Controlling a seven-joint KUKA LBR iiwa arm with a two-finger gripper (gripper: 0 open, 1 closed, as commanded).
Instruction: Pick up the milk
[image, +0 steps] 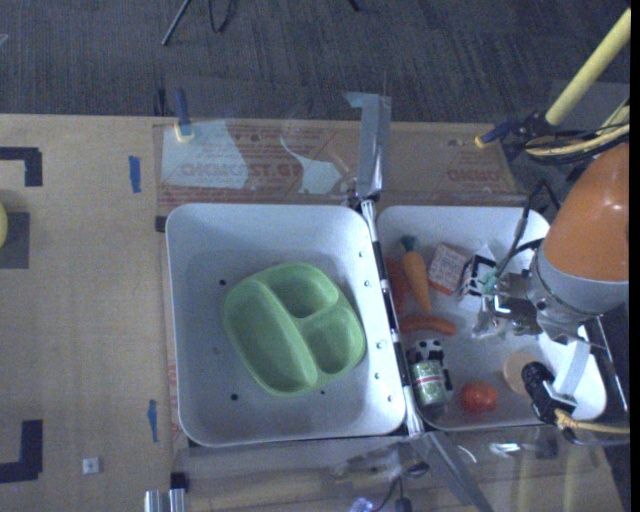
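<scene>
The milk (429, 372) is a small bottle with a black-and-white cow-patterned top and a green label. It lies in the right bin (455, 222), close to that bin's left wall and near its front. The grey arm with its orange band (592, 225) reaches in from the right. My gripper (492, 312) hangs low over the middle of the right bin, to the right of the milk and a little farther back, apart from it. Nothing shows between its fingers.
A green divided plate (293, 327) sits in the left bin (200, 240). The right bin also holds a carrot (415, 278), an orange box (447, 267), a sausage (428, 324), a red tomato (480, 397) and a tan disc (518, 371).
</scene>
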